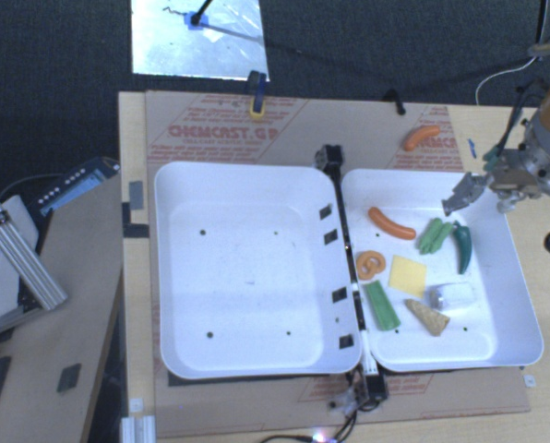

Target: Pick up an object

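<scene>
The objects for picking are seen in the right bin (506, 335), a shallow white tray of smooth plastic with rounded corners. An orange sausage (391, 222), glossy and slightly curved, lies nearest the middle divider. Two short green pods (432, 235) lie side by side next to a darker green chili pepper (462, 246) with a tapered tip. Below these, a tan pretzel (370, 265) with looped shape, a flat pale-yellow cheese square (407, 275), a long green strip (381, 305), a brown wedge (427, 317) and a whitish translucent block (452, 294) are noted; the last is too faint to be identified.

The gripper (462, 195) is seen above the upper right edge of this bin, apart from all items; nothing is seen between the fingers. Whether the jaws are spread or pressed together cannot be told.

The left bin (247, 266) is of the same white plastic, with small dark holes in its floor. A second orange sausage (422, 137) lies outside the bins on the brown cardboard sheet (220, 127), on which red lettering "CHEMCAST GP" can be read. A yellow and blue clamp (257, 95) is fixed at the sheet's far edge.
</scene>
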Controlling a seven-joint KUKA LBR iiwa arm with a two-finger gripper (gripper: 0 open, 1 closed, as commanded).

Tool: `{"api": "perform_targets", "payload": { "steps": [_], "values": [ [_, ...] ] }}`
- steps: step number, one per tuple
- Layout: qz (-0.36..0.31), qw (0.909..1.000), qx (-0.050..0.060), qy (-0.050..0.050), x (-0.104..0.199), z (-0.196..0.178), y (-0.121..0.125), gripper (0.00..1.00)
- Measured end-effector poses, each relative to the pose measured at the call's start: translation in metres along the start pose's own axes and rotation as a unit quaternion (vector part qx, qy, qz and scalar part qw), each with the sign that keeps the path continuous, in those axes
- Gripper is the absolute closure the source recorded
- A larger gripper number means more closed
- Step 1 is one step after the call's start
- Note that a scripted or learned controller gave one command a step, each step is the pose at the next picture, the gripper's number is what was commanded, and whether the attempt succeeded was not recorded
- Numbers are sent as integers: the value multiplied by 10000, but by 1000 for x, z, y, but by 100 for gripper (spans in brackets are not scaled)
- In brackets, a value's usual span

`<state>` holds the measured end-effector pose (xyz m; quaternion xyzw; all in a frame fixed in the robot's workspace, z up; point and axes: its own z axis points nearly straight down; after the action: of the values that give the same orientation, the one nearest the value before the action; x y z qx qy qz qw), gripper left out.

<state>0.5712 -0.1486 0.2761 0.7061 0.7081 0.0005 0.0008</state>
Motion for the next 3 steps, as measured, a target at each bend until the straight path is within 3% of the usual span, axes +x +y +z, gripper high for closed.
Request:
{"api": "perform_targets", "payload": {
  "steps": [1,2,3],
  "values": [
    [-18,10000,19,6,19,60,30,0],
    [21,10000,85,17,9,188,-39,0],
    [6,10000,34,17,43,193,-87,0]
  ]
}}
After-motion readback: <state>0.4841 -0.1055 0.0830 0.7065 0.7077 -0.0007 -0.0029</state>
